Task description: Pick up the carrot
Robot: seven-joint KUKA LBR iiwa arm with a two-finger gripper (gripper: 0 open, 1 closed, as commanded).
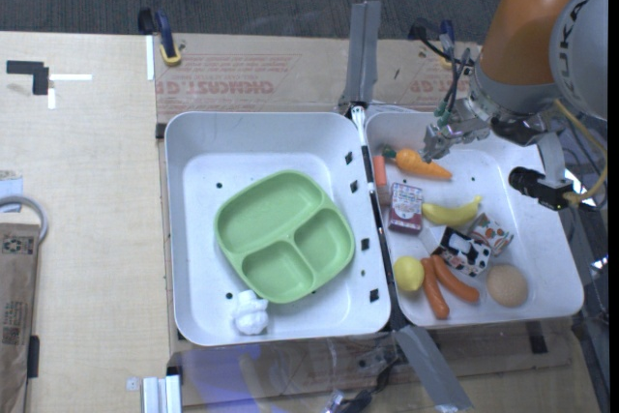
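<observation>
Left bin (184, 208): a white tray holding a green divided plate (283, 235) near its centre, with a small white crumpled object (250, 312) at the plate's 7 o'clock, close to the bin's near wall.
Right bin (542, 300): crowded with toy food and small packs.
Carrot (423, 163): lies on its side toward 11 o'clock of the right bin, thick end with a green top to the left, thin tip pointing to 4 o'clock. It rests on the bin floor, not lifted.
Neighbours: a thin reddish stick (380, 172) stands just beside the carrot at its 8 o'clock, along the bin's left wall; a red-and-white carton (406, 207) sits at the carrot's 6 o'clock; a banana (453, 211) lies at its 5 o'clock.
Lower group: a lemon (409, 273), two orange sausages (445, 285), a black-and-white patterned box (472, 247) and a tan egg (506, 285) fill the 6 o'clock part of the bin, well apart from the carrot.
Gripper (437, 140): hangs at the carrot's 1 o'clock, tip just above or touching its upper side; whether the claw is spread or closed cannot be told, as it is small and dark here.
Progress: judged early. The approach looks made, but no grasp shows and the lift remains.
</observation>
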